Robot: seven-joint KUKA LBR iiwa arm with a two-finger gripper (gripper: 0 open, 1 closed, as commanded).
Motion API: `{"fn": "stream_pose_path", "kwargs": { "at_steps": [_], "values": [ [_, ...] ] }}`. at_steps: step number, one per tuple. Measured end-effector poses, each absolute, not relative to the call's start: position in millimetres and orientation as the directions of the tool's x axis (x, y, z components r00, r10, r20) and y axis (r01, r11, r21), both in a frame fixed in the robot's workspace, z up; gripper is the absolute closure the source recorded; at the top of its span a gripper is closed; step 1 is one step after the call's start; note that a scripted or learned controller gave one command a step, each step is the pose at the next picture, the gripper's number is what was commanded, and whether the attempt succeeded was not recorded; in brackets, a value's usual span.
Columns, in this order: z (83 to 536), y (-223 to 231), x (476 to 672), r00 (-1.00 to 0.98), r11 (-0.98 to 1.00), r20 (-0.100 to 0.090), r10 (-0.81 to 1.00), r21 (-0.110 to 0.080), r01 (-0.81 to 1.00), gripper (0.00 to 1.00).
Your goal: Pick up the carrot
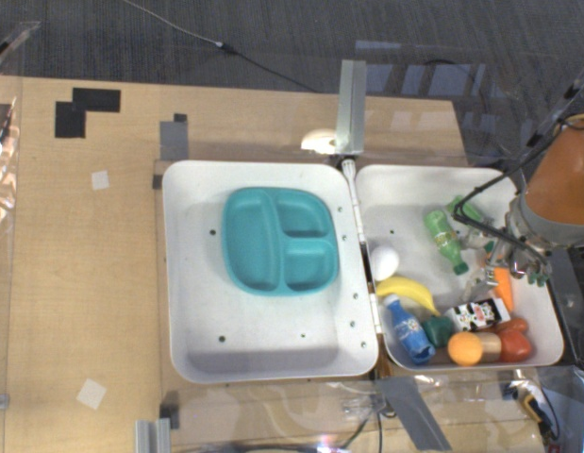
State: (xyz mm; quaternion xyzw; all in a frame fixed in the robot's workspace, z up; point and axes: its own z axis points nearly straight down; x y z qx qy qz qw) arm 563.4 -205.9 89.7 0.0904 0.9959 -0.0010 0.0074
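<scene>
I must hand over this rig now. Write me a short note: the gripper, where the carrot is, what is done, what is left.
Gripper: low in the right bin, at the carrot's upper end; whether it grips cannot be told.
Carrot: in the right bin near its right wall, just above the black-and-white box, seemingly not lifted.
Teal plate: in the left bin.
Done: arm has reached the carrot.
Left: secure the grasp, lift the carrot out.
</scene>
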Motion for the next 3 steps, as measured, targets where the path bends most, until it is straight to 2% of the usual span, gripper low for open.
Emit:
{"fn": "stream_pose_path", "kwargs": {
  "at_steps": [1, 2, 3],
  "values": [
    [104, -205, 567.2, -0.984, 0.985, -0.024, 0.174, -0.001, 0.174, 1.0],
    [91, -204, 518.1, -0.958, 0.958, -0.021, 0.286, 0.002, 0.287, 1.0],
    [145, -156, 490.9, -0.933, 0.933, -0.012, 0.359, 0.003, 0.359, 1.0]
  ]
}}
